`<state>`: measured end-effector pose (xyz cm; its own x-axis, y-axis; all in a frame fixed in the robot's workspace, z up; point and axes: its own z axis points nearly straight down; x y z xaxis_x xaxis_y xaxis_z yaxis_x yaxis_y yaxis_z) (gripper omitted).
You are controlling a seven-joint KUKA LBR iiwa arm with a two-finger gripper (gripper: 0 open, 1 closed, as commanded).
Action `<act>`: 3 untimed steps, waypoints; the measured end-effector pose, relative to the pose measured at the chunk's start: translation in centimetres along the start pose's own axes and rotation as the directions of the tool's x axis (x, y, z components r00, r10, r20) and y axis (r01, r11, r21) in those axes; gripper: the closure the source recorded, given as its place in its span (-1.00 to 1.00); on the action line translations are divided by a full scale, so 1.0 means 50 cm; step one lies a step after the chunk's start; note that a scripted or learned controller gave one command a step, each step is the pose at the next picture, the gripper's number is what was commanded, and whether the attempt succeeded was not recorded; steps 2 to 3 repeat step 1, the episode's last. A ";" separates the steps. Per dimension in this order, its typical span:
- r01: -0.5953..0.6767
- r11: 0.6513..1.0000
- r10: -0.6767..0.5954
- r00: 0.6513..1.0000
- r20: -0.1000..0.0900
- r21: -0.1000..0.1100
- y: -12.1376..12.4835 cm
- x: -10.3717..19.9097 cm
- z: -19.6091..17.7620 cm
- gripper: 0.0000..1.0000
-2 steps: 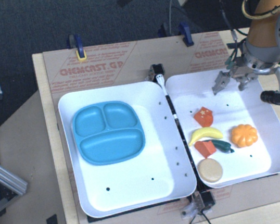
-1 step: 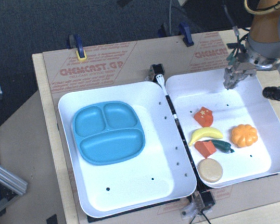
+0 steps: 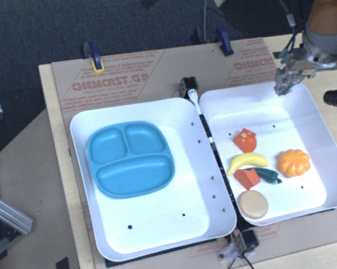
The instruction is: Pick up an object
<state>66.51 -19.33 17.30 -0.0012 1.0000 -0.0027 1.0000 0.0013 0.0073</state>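
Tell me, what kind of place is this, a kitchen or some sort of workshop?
Most likely a robotics lab bench, not a kitchen. Two white bins sit clamped on a board, toy food such as a banana lies in the right one, and a robot arm's hand hangs over its far corner.

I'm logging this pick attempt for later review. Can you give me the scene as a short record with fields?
left bin: holds a blue divided plate
right bin: holds the toy foods
toy foods: red strawberry, yellow banana, orange pumpkin, red block, dark green piece, tan round cookie
hand: over the right bin's far right corner, apart from the foods
held: nothing seen between the fingers
task state: no object picked up yet
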 end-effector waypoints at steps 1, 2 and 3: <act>0.000 1.000 0.000 1.000 0.001 -0.002 0.003 -0.004 -0.131 1.00; 0.000 1.000 0.000 1.000 0.001 -0.002 0.003 -0.004 -0.131 1.00; 0.000 1.000 0.000 1.000 0.001 -0.002 0.003 -0.004 -0.131 1.00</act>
